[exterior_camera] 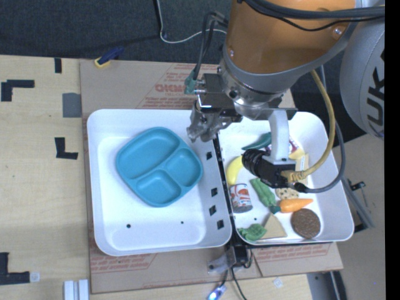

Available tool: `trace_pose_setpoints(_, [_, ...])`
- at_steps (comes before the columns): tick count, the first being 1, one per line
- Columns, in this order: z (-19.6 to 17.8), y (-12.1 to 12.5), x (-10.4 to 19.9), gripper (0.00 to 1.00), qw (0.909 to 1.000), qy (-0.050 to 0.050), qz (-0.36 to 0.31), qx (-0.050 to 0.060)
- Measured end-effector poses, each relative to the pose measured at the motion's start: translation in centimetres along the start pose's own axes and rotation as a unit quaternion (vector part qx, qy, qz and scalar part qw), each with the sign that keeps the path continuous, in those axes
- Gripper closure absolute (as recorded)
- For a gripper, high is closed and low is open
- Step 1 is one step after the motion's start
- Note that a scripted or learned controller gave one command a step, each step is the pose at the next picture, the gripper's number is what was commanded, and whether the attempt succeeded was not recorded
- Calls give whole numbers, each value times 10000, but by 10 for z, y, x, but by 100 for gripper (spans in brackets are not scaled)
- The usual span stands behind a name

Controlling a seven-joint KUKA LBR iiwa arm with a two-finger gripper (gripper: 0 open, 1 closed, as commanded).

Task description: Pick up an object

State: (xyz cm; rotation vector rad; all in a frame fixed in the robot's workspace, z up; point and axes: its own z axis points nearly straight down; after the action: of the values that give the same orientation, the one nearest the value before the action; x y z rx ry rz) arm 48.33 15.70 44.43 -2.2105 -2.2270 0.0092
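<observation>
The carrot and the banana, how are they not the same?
The carrot is orange; the banana is yellow. The carrot lies sideways across the right bin, while the banana runs up and down near the wall between the bins. The carrot is thin and pointed; the banana is fatter and curved. Both are toy foods lying in the right bin.

Divided plate (159,165) in the left bin (103,167). Banana (234,170), can (241,197), carrot (296,204) and cookie (306,222) in the right bin (315,130). Cookie just in front of carrot; can right of the divider.
</observation>
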Motion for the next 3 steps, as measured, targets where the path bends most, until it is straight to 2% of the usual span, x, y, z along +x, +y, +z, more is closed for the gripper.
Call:
trace_pose_setpoints(1, [-84, 0, -18, 100, 10000, 19, 31, -76])
trace_pose_setpoints(2, [-91, 0, 21, 100, 10000, 9, 14, -36])
trace_pose_setpoints(3, [-90, 0, 74, 100, 10000, 10, 6, -28])
